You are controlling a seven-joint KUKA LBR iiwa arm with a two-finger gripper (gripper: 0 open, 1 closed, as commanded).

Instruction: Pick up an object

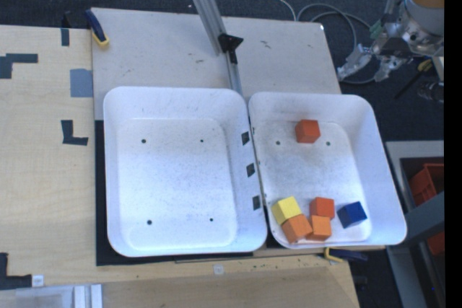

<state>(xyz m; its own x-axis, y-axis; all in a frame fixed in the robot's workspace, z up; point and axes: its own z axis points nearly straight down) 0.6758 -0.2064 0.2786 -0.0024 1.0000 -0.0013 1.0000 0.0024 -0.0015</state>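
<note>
Camera view: gripper (375, 61) hangs outside right bin (375, 155), upper right; finger state cannot tell. Lone red-orange cube (307, 131) sits apart in bin's upper middle. Judged light, rigid, non-fragile; take hold across opposite flat faces.

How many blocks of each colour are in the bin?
Orange blocks: 4
Yellow block: 1
Blue block: 1
Total: 6, all in the right bin
</note>
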